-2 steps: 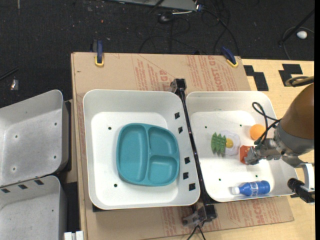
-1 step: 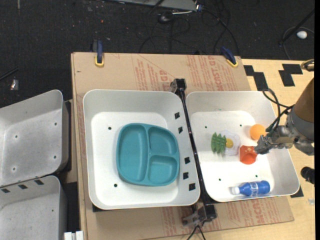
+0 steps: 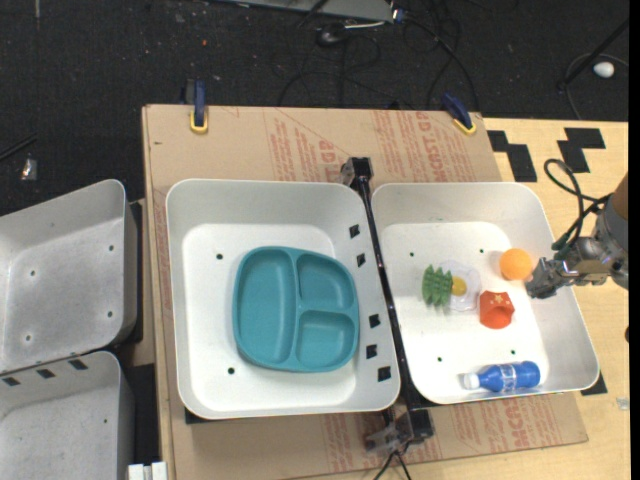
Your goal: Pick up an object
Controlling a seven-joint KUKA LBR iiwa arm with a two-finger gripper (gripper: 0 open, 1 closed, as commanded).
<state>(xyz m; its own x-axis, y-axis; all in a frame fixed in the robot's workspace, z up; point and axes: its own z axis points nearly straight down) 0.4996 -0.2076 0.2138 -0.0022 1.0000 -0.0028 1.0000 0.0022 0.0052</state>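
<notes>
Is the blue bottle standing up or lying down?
Lying down. The blue bottle rests on its side on the right bin's floor, white cap pointing left.

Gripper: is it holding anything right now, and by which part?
Nothing is held. The gripper sits at the right bin's right rim, beside the orange ball but apart from it.

The right bin (image 3: 520, 208) holds four small things: an orange ball (image 3: 516, 263) near its right wall, a red cup-like piece (image 3: 496, 309) just below the ball, and a green spiky toy (image 3: 437, 285) with a yellow bit, left of the red piece. A blue bottle (image 3: 503, 377) with a white label lies on its side near the bin's front wall.
</notes>
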